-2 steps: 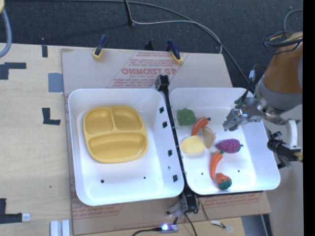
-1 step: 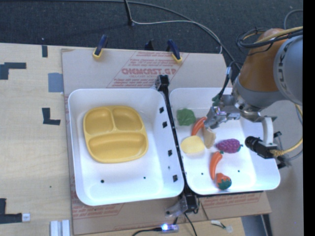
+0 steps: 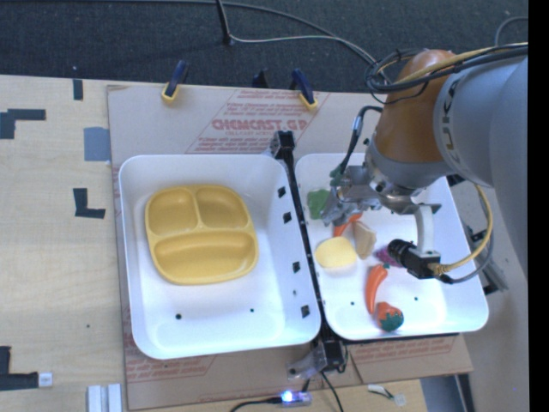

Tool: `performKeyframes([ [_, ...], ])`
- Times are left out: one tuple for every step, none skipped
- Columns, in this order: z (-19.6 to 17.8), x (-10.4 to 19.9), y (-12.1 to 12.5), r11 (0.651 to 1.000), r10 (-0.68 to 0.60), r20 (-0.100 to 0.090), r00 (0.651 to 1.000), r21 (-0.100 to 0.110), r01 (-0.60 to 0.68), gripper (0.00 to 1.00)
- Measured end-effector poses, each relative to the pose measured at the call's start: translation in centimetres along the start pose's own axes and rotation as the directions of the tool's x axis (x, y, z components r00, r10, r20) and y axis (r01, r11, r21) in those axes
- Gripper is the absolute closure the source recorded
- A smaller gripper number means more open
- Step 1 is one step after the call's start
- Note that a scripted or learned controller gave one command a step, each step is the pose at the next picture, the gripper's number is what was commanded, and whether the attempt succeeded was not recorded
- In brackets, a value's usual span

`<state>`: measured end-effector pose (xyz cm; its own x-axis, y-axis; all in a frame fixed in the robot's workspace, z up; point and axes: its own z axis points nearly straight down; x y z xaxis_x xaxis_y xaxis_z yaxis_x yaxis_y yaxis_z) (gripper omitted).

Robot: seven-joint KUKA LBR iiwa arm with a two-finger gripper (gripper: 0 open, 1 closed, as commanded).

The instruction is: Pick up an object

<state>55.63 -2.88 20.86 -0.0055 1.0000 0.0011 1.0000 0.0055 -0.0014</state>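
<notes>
The right bin point(image 3: 446, 316) holds several toy foods. A green piece point(image 3: 318, 202) lies by its left wall, with a small orange piece point(image 3: 344, 226) just below it. Further down are a pale yellow round piece point(image 3: 335, 253), a tan wedge point(image 3: 365, 239), an orange carrot point(image 3: 375, 283) and a red-and-green piece point(image 3: 390, 317). My gripper point(image 3: 350, 202) hangs low over the bin's upper left part, right beside the green piece and above the small orange piece. The wrist body hides what lies directly beneath it.
The left bin point(image 3: 137, 316) carries a yellow divided plate point(image 3: 201, 233). A black divider point(image 3: 296, 221) runs between the bins. A dark fitting with a yellow cable point(image 3: 410, 258) hangs from the arm over the right bin. Blue-and-yellow clamps point(image 3: 174, 83) hold the back board.
</notes>
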Motion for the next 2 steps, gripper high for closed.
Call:
performKeyframes([
  [0.7, 5.3, 0.7, 1.0, 0.0, 0.0, 1.0, 0.0, 0.0, 1.0],
  [-1.0, 10.3, 0.9, 1.0, 0.001, 0.0, 1.0, -0.002, -0.001, 1.0],
])
